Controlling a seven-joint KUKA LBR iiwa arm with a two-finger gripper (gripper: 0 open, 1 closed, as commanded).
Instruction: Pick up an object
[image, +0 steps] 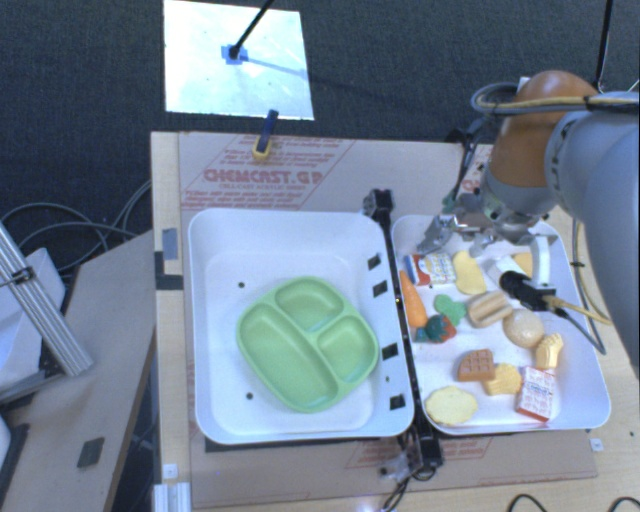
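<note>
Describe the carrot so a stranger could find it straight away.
Look in the right-hand white bin, along its left wall beside the black divider. The carrot lies lengthwise there. It is the only long, thin orange piece, with a green lump at its near end.

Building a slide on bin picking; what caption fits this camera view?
KUKA arm's hand over the right bin of toy food, near a carrot; the green divided tray lies in the left bin.

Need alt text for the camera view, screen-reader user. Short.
A grey robot arm with an orange band reaches from the right, its gripper over the far end of the right white bin, which holds small toy foods, including a carrot and a waffle. The left white bin holds a green divided tray.
</note>
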